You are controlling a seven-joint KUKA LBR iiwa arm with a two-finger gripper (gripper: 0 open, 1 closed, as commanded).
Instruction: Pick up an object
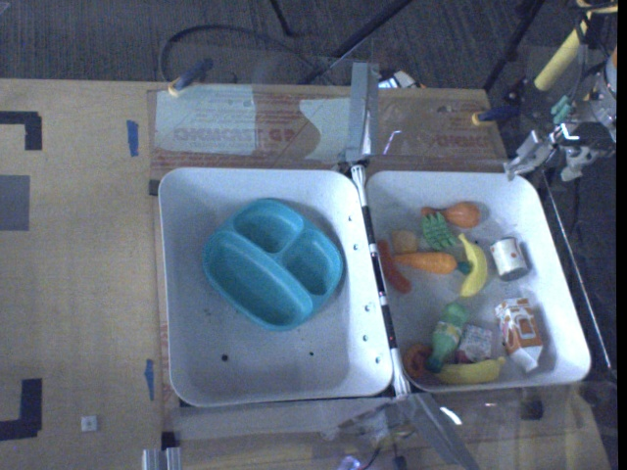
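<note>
The right bin (pixel 554 225) holds several toy foods: an orange (pixel 462 213), a green leafy piece (pixel 438 231), a carrot (pixel 424 260), a yellow banana (pixel 473 266), a small silver can (pixel 507 258), a red chili (pixel 394 268), a green bottle (pixel 448 328), a white and orange carton (pixel 519 327) and a second banana (pixel 468 371). My gripper (pixel 549 151) hangs at the upper right, just beyond the bin's far right corner and above its rim, away from all the objects.
The left bin (pixel 186 341) holds a teal divided plate (pixel 274 260). A metal divider (pixel 360 116) and cardboard sheets lie behind the bins. A yellow-padded tube (pixel 563 55) and cables crowd the top right by the arm.
</note>
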